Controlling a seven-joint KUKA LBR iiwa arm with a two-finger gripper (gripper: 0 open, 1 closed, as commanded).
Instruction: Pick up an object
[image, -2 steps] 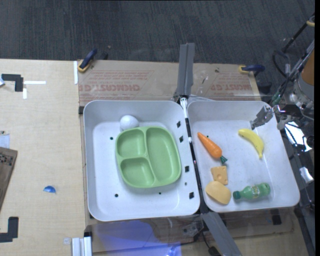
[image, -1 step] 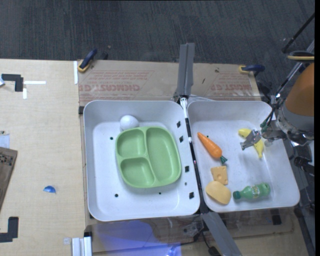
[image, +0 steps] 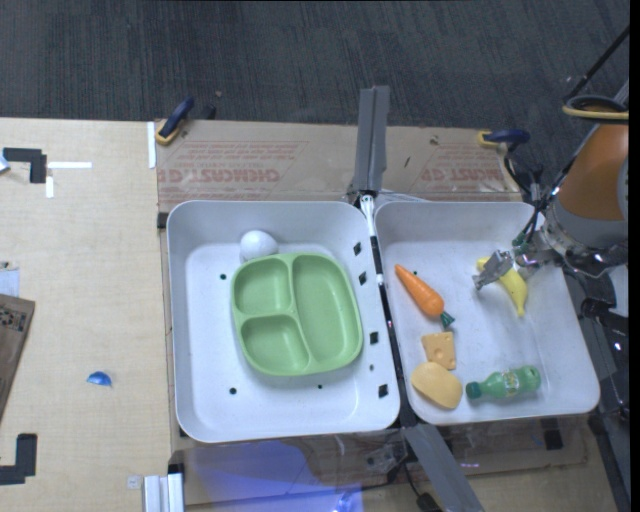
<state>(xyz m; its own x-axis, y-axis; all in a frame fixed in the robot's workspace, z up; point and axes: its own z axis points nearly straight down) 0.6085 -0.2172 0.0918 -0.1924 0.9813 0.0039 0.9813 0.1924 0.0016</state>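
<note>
Banana (image: 515, 288) lies touching the claw (image: 494, 272) in the right bin (image: 480, 240).

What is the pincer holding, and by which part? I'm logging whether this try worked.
It cannot be told. The pincer sits right at the upper end of the banana in the right bin, but a real hold isn't visible.

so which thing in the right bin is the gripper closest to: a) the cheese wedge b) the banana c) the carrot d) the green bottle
b, the gripper sits right at the banana near the right bin's far right side, while the carrot, cheese wedge and green bottle lie well away from it.
</note>
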